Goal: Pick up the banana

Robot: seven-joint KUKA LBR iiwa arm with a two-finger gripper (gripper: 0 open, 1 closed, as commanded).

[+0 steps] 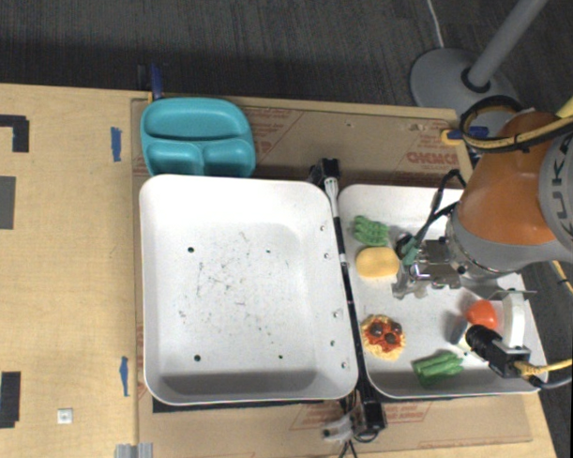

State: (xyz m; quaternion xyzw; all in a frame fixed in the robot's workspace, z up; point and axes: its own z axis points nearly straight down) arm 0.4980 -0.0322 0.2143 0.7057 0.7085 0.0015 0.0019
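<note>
While the metal claw (409,279) hung over the right shallow white bin (431,385), fingers' spread impossible to tell, the stubby yellow plastic banana (376,263) lay just left of it near the divider, long axis roughly left-right.

Both white bins (237,287) look like smooth plastic — the left scuffed; the teal tray (198,136) glossy, the bench (60,262) matt cardboard.
</note>
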